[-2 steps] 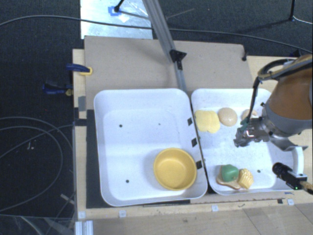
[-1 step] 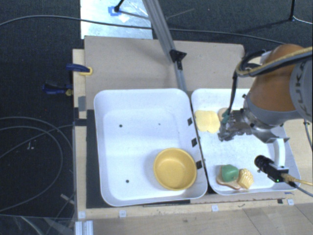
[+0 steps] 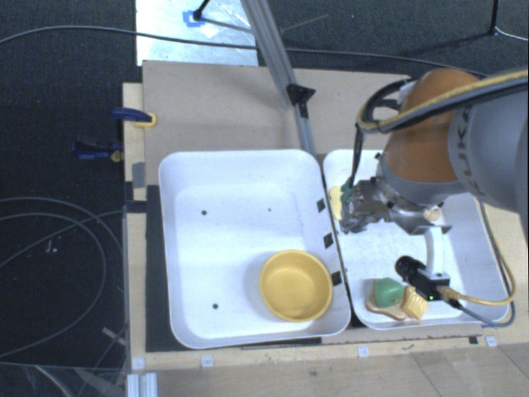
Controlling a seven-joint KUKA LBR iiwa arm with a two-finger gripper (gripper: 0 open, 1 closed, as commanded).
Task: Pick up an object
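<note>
Hovering low in right bin (image 3: pixel 488 246), gripper (image 3: pixel 357 209) state unclear; yellow bowl (image 3: pixel 296 284) in left bin (image 3: pixel 198 188); green piece (image 3: pixel 385 290) nearby.

The arm (image 3: pixel 488 131) enters from the right edge of the camera view, its grey link running leftward to the orange band (image 3: pixel 426 126) above the wrist, which bulges toward the camera and hides much of the structure below it. Beneath the band, the grey wrist section (image 3: pixel 413 205) points downward, with the dark tool (image 3: pixel 357 209) projecting from its left side. A black cable (image 3: pixel 364 131) loops from the orange band down to the tool, and the tool's fingertips are too small and dark to resolve.
</note>
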